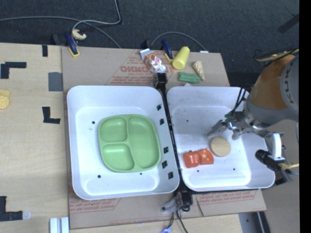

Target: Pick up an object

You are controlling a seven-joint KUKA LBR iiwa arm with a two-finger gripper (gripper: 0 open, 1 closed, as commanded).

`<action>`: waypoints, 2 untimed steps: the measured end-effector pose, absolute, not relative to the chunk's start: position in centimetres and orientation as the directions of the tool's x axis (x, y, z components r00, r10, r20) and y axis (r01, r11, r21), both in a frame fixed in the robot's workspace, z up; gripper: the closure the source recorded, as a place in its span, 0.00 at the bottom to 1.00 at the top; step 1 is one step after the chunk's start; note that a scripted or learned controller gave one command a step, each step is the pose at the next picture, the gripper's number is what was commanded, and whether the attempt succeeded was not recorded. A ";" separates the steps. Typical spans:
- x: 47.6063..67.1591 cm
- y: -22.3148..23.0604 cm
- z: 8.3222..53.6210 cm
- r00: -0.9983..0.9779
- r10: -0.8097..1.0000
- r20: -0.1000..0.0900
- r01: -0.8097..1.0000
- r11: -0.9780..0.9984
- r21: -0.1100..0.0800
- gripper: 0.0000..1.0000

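Overhead, the gripper [219,128] hangs in the right bin [194,98], whether open or closed impossible to tell. A tan round [220,146] lies just below it, a red block [198,158] toward the front edge. A green plate [129,143] fills the left bin [82,106].

Bench [29,144] carries two white bins: right bin [194,98] under the gripper [224,126], left bin [80,110] beside it, farther off; cardboard sheet [107,67] lies beneath both.

The arm [279,89] runs off the right edge; the end effector's [221,129] fingers are blurred.
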State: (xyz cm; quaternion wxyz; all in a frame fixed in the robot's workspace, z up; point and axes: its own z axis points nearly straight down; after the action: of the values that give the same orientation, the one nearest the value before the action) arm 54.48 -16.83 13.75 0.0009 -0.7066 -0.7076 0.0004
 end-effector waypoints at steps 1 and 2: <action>53.9 -17.8 8.6 -0.001 1.000 -0.001 1.000 0.001 0.002 0.00; 53.9 -17.8 9.6 -0.001 1.000 -0.002 1.000 0.001 0.002 1.00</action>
State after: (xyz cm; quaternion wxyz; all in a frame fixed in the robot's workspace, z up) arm 53.94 -17.84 9.57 -0.0017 -0.7068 -0.7074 0.0000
